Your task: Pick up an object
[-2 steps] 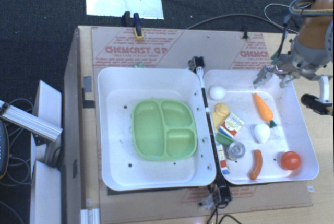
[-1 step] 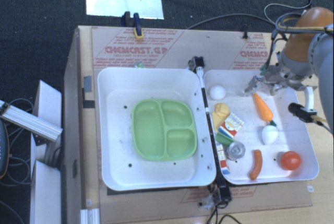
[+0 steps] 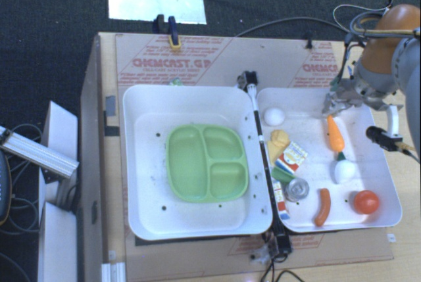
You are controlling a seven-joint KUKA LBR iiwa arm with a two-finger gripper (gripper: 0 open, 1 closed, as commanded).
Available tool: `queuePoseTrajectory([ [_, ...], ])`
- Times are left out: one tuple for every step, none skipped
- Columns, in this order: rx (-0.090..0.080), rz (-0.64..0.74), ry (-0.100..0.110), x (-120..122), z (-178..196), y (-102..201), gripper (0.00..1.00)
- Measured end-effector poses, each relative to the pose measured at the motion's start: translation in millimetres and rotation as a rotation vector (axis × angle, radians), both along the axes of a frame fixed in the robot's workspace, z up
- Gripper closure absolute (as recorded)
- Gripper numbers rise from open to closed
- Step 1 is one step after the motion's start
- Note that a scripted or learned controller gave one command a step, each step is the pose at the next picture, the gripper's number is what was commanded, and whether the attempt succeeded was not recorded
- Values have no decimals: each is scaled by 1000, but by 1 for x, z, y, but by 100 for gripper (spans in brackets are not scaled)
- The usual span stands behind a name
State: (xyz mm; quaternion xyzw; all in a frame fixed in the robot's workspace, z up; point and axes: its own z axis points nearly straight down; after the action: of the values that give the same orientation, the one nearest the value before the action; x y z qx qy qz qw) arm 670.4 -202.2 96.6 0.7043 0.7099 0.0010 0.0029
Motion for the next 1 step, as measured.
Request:
queuePoseTrajectory([
  [0,1,0,0,0,0,0],
])
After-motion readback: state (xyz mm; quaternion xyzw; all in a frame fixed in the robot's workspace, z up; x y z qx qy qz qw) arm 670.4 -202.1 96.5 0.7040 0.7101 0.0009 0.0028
